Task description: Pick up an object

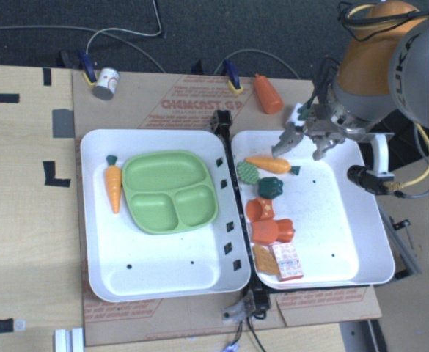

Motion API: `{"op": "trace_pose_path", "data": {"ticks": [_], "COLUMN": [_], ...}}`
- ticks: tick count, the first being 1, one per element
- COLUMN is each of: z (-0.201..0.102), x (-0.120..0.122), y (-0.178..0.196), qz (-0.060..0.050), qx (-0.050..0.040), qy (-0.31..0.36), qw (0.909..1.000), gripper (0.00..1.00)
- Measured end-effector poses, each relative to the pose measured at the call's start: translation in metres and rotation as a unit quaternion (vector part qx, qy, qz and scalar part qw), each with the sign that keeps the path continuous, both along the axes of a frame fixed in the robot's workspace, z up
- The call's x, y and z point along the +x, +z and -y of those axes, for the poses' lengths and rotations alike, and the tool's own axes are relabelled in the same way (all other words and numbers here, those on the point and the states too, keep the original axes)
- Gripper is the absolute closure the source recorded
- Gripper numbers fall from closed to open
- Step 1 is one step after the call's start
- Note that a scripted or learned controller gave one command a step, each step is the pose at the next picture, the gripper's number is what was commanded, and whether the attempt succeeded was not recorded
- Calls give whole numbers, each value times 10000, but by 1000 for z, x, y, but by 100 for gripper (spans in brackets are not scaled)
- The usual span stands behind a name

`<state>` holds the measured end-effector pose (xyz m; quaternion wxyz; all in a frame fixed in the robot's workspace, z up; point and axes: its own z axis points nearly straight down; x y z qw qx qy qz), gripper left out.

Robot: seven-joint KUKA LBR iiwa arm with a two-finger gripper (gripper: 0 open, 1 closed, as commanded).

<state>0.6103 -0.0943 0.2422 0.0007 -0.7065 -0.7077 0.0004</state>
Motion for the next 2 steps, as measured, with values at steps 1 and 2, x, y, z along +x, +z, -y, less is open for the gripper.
{"op": "trace_pose_path", "data": {"ticks": [1,2], "z": [0,0], "x": [0,2], "y": [-145,-133], "qz": [-21,-1], "qx": [0,-3], "qy": [-3,10], "qw": [10000,10000], "gripper": [0,100]}}
